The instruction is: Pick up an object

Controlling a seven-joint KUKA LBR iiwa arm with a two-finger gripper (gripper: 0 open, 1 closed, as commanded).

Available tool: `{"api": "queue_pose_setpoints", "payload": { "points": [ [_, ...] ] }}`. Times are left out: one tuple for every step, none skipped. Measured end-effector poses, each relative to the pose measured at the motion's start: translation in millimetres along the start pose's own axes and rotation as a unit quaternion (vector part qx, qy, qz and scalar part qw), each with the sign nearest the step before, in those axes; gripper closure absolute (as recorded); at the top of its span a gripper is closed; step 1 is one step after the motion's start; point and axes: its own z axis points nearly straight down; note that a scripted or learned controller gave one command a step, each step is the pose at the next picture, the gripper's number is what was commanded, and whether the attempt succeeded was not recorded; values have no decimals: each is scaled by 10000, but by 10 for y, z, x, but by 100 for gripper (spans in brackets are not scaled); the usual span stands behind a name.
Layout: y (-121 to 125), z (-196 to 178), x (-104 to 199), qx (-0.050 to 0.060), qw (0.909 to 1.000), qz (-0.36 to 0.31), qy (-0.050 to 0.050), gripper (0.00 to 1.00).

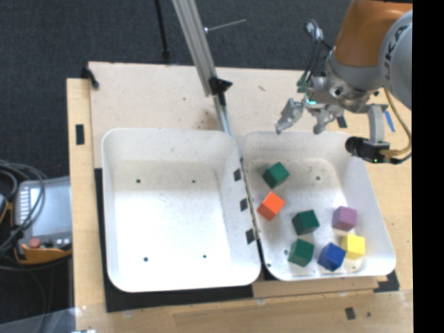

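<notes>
Blocks: seven small cubes lie in the right bin (366, 186), with a green cube (275, 174) nearest the claw and an orange cube (271, 205) below it.
Others: purple cube (344, 218), yellow cube (354, 245), blue cube (331, 256).
Claw (303, 125): spread open, holding nothing, over the bin's far rim.
Left bin (121, 148): beside it on the desk (146, 89).
Writing: none readable.

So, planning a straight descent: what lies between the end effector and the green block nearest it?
In the camera view, just bare white floor of the right bin separates the end effector from that green block.
</notes>
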Motion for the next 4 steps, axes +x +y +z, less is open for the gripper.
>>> {"api": "queue_pose_setpoints", "payload": {
  "points": [
    [7,-31,-1,-25,10000,-4,-6,0],
    [-2,595,24,2,10000,11,-14,0],
    [-87,1065,-32,2,10000,21,-16,0],
    [-107,1484,-31,-8,10000,31,-16,0]
  ]
}}
